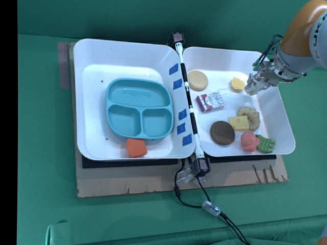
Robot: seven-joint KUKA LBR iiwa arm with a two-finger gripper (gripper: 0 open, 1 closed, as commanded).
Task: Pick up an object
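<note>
The arm reaches in from the right, wrist angled down-left, its gripper low over the right bin, just beside a small yellow piece. Whether anything is grasped, I cannot tell

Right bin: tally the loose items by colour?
Tan: 2, round cracker, ring donut
Yellow: 2, small piece near pincer, cheese block
Red-and-white: 1, carton
Brown: 1, cookie
Pink: 1, lumpy toy
Green: 1, leafy toy
Total: 8
</note>
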